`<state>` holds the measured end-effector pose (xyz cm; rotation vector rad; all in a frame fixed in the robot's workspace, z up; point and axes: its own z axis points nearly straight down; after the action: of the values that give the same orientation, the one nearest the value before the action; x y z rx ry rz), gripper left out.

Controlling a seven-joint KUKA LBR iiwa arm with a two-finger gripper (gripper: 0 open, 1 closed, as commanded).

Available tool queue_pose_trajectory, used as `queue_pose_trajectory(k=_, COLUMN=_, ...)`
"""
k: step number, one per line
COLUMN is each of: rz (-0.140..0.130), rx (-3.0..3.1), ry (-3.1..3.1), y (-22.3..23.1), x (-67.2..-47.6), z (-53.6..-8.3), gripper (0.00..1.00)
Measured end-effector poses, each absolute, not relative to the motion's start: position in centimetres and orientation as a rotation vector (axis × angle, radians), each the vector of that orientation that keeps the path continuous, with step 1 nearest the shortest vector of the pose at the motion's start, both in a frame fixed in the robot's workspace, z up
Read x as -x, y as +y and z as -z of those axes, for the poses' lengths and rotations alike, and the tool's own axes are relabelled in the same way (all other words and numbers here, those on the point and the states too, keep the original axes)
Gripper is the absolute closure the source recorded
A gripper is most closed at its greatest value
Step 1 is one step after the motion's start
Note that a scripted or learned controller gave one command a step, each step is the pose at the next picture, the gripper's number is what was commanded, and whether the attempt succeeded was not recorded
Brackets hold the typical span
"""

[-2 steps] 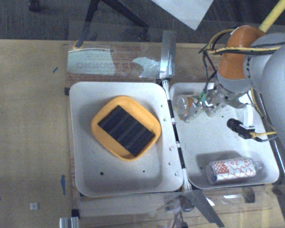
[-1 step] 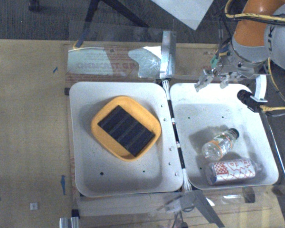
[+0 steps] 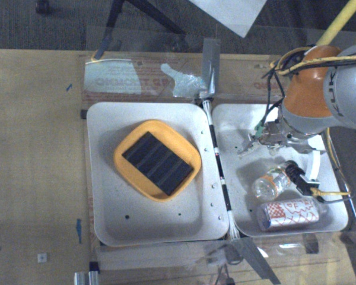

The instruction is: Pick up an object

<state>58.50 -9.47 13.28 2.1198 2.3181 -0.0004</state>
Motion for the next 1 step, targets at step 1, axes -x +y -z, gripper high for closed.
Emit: queue_pose_trajectory(k=1, rz=-0.007, rx=-1.853, ry=2.531, y=-13.38, x=-53.58, z=-8.83, gripper=0.0)
